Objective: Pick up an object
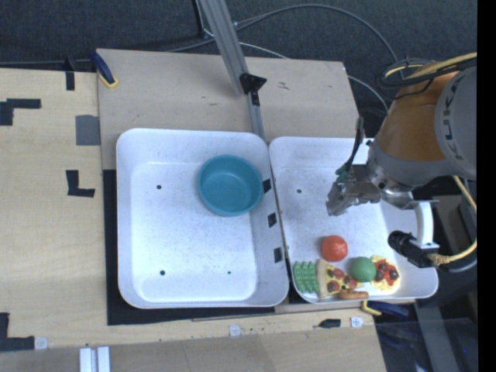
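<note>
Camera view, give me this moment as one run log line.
gripper: over right bin, holding nothing seen | red ball: right bin, near edge | blue bowl: left bin

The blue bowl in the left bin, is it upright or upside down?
Upright. The blue bowl shows its open mouth to the camera: the rim rings a hollow inside, and nothing lies in it. It sits in the left bin.

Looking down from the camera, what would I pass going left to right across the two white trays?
Left bin → blue bowl → right bin → green ridged piece → red ball → green ball.
</note>
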Available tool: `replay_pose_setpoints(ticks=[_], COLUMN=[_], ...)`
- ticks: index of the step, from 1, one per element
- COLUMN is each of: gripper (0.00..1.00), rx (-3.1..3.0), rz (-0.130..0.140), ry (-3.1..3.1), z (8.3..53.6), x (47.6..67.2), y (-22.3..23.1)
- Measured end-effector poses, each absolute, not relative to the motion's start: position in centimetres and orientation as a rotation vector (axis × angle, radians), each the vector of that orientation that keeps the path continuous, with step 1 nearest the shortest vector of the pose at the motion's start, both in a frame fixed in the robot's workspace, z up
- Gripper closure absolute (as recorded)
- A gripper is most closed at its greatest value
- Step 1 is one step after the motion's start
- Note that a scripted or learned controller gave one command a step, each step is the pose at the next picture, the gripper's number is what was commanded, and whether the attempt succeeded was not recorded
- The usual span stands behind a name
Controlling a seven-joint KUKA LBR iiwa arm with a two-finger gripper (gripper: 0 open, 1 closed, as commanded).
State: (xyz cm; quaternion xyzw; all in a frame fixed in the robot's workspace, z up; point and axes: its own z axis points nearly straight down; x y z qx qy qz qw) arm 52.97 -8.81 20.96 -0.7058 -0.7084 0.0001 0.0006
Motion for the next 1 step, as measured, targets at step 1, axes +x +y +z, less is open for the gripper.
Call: replay_pose_setpoints(ticks=[1], gripper=[1.0], rx=[-2.215], rz=[-0.002], ry=[-2.226], z=[22.2], x=[52.43], y=[-2.93])
